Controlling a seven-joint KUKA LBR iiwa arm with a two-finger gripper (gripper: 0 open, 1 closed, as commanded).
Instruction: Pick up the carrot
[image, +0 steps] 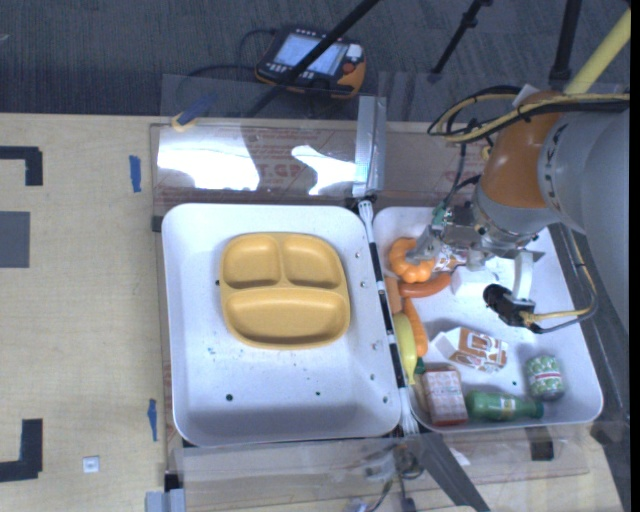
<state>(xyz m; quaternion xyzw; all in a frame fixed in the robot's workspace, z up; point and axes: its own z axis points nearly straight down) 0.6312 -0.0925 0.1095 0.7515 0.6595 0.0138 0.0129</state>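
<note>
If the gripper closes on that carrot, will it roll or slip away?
The carrot looks long, tapered and smooth, so it may squirt out of a pinch near its tip. It lies along the right bin's left wall beside a banana, which probably limits rolling. It looks like a stiff toy, likely light.

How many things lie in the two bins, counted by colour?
Yellow: 2, tray, banana
Orange: 2, curved toy, carrot
Green: 2, bottle, ball
Red-brown: 2, packet, box
Total: 8
</note>
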